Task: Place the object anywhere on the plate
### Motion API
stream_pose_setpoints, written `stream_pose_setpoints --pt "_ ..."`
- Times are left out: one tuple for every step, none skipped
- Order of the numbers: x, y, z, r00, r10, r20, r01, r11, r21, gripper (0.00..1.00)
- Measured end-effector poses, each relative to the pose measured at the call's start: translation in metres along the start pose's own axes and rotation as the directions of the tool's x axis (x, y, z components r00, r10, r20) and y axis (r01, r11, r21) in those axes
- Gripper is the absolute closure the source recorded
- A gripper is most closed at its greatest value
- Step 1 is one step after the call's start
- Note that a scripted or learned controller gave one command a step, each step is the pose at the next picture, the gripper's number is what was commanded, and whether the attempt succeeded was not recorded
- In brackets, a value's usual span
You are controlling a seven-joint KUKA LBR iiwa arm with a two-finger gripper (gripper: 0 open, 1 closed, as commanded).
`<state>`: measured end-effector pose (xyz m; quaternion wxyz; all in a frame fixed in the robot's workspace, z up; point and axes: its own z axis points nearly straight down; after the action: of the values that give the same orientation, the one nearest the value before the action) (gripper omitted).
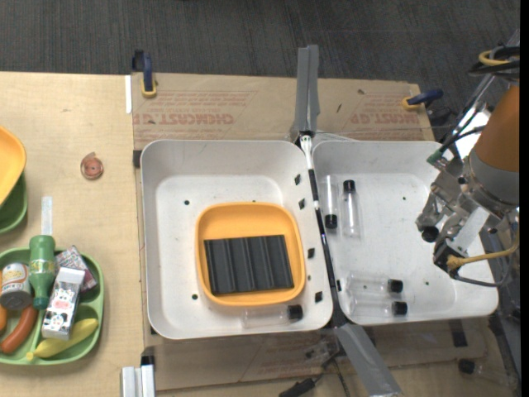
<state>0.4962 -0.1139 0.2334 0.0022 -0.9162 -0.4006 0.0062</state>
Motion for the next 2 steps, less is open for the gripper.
stream_pose_setpoints --pt "0.063 0.076 -0.045 0.987 -0.163 -0.004 0.163 0.987 -0.008 1.00" --pt "0.074 0.150 0.009 0.964 -0.266 -0.003 0.266 0.964 -0.009 1.00"
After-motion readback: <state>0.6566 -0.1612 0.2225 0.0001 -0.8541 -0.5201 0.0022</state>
